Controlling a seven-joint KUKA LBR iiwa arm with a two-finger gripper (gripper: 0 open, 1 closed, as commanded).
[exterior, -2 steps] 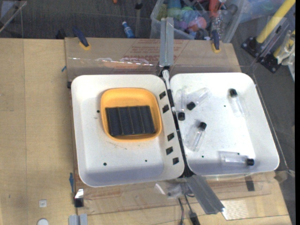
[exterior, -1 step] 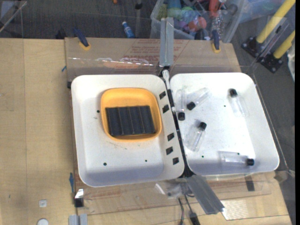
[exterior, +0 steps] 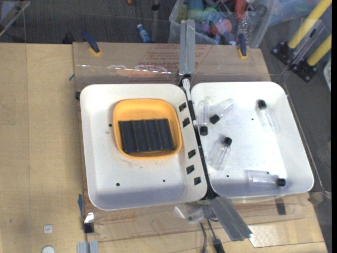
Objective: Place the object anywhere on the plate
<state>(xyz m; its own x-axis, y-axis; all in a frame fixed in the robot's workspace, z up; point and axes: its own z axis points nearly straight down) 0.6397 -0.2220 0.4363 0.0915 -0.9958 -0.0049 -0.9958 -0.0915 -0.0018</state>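
Over the left bin (exterior: pixel 137 181) now; the yellow plate (exterior: pixel 145 105) sits in its upper middle, and a dark ribbed block (exterior: pixel 146 135) lies flat on the plate, inside the rim and filling most of its floor; the block's long sides run roughly level with the bin's near edge. Whether the gripper is clenched or released I cannot tell. Across the divider, the right bin (exterior: pixel 245 138) carries clear black-capped vials lying on their sides, well apart from one another: one vial up top (exterior: pixel 221 108) near the divider; one by the far right corner (exterior: pixel 265 116); one in the middle (exterior: pixel 219 152), tilted; one along the near edge (exterior: pixel 261 178). Both bins rest side by side, touching, on the wooden tabletop (exterior: pixel 37 141); beyond it stands a clear tub (exterior: pixel 226 7) of coloured odds and ends.
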